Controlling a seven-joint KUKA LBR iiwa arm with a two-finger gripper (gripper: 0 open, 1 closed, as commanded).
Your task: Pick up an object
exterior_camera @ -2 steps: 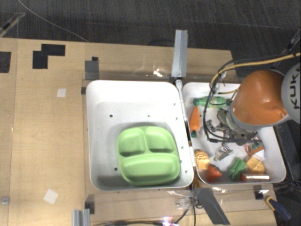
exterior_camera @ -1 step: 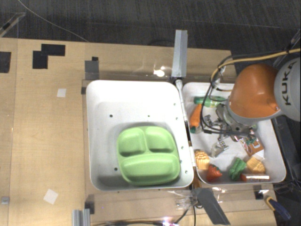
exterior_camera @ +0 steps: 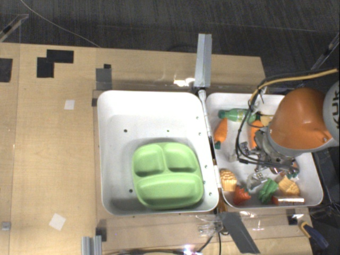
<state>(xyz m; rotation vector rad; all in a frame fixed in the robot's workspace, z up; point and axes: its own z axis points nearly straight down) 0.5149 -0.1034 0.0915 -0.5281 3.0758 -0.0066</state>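
Observation:
The right bin (exterior_camera: 317,194) holds several toy foods: an orange carrot (exterior_camera: 221,130), a green bottle (exterior_camera: 234,113), a yellow corn piece (exterior_camera: 228,180), a red strawberry (exterior_camera: 241,195), a green leafy piece (exterior_camera: 267,190) and a waffle-like yellow piece (exterior_camera: 288,185). My gripper (exterior_camera: 260,180) reaches down into the front of this bin, just above the green leafy piece and beside the strawberry. The arm's orange band (exterior_camera: 300,120) covers the middle of the bin and hides the wrist.
The left bin (exterior_camera: 114,116) holds a green sectioned plate (exterior_camera: 167,175). A grey metal post (exterior_camera: 203,60) stands behind the divider between the bins. Cables (exterior_camera: 249,118) loop from the wrist over the right bin. The wooden bench (exterior_camera: 48,158) stretches to the left.

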